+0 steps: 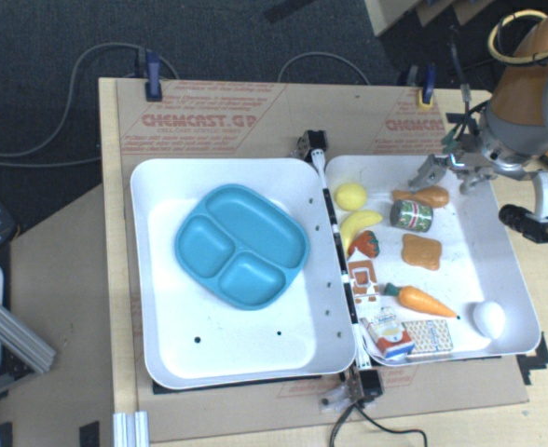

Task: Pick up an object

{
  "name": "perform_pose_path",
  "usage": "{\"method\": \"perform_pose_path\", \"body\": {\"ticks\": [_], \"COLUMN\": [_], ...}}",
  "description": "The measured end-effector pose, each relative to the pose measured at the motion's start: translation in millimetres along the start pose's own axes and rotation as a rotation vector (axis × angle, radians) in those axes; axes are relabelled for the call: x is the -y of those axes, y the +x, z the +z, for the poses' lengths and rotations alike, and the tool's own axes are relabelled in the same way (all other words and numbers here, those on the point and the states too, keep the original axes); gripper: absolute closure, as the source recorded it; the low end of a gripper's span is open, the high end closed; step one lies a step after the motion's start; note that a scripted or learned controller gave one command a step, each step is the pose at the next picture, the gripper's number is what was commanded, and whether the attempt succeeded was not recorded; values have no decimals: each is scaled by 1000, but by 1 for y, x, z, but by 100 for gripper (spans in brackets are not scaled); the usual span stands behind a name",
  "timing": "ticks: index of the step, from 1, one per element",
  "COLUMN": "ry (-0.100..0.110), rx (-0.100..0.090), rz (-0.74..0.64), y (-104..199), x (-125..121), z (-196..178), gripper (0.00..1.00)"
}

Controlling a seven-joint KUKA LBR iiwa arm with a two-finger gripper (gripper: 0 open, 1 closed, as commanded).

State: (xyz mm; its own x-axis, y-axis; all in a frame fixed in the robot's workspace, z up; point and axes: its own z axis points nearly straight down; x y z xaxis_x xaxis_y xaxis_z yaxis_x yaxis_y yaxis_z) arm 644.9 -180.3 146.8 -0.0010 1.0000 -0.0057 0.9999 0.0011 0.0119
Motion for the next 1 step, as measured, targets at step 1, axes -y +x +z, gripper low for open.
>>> {"method": "perform_pose_path", "body": {"ticks": [1], "ry": [12], "rx": [-2], "rz": [2], "y": [42], "x": [53], "z": [60], "gripper": [0]}}
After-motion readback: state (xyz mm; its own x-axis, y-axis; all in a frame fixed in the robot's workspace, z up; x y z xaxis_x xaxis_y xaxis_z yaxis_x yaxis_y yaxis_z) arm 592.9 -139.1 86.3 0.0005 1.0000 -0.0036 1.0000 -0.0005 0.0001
